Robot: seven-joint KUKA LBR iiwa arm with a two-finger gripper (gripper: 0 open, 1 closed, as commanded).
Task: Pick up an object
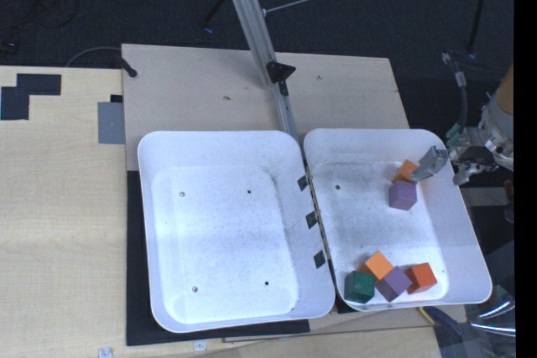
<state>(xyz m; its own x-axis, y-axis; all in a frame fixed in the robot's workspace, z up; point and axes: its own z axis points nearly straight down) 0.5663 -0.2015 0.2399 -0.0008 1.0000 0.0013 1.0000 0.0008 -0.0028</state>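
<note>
— Looking at the hand (442,161) first: where is it sitting?
— It is hanging over the right bin (453,218), at about two o'clock of that bin, reaching in from the right edge. One grey finger (432,160) is showing, slanting down toward an orange block (406,171).
— Is it gripping that block?
— I cannot tell how far the fingers are standing apart, and nothing is showing between them. The finger tip is lying just beside the orange block, maybe touching.
— What is lying around it?
— A purple cube (403,195) is resting just at six o'clock of the orange block. Down at the bin's six o'clock corner, four pieces are crowding together: a green one (359,287), an orange cube (378,265), a purple block (393,283) and a red-orange cube (420,277).
— And farther out?
— The left bin (159,180) is sitting alongside at nine o'clock, both resting on the pale surface (193,88).
</note>
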